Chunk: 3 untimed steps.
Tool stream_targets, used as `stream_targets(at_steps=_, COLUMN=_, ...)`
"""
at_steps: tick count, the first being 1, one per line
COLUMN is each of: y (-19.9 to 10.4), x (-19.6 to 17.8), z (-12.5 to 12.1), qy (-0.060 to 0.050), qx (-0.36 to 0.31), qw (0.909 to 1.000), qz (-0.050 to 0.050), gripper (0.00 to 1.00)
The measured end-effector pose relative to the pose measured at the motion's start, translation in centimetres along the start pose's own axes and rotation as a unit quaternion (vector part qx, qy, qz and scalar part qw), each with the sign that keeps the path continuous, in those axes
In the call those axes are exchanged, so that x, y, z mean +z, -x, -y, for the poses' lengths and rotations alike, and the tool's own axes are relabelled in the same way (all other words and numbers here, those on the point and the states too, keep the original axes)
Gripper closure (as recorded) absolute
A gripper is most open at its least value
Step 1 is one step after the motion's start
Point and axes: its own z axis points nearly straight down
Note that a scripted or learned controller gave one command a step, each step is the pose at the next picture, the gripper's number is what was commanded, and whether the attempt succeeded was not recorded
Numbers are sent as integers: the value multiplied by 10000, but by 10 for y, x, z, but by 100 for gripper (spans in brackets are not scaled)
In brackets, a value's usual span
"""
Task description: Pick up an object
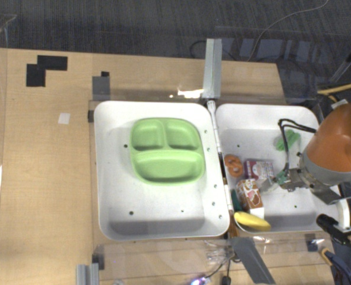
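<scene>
Camera view: looks down at a slant on the wooden surface (38, 159) with two white bins side by side.
Left bin (113, 206): holds a green divided plate (166, 149), lying flat near the middle, three compartments facing up.
Right bin (252, 123): holds a cluster of small things along its left wall and front.
Arm: I reach in from the right, my orange band (335, 141) over the right bin's right side.
Jaws (280, 179): low over the right bin, just right of the packets; I cannot tell whether they are apart or together, and I see nothing between them.
Purple packet (259, 170): lies flat near the middle of the right bin, just left of my jaws.
Second packet (250, 193): red and white, just in front of the purple one, touching or nearly so.
Round snack (233, 165): brownish orange, against the bin's left wall.
Banana (252, 221): yellow, at the front left corner of the right bin.
Green thing (288, 139): small, farther back in the right bin, partly behind my black cable (294, 123).
</scene>
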Motion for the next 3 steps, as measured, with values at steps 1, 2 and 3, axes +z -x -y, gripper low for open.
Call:
stream_targets(at_steps=1, y=0, x=0, z=0, qy=0, qx=-2, qw=10000, qz=0, gripper=0)
stream_targets(at_steps=2, y=-36, x=-2, z=-41, qy=38, qx=-1353, qw=9908, qz=67, gripper=0)
stream_targets(at_steps=3, y=-23, x=3, z=-122, qy=6, qx=-937, qw=9956, qz=-3, gripper=0)
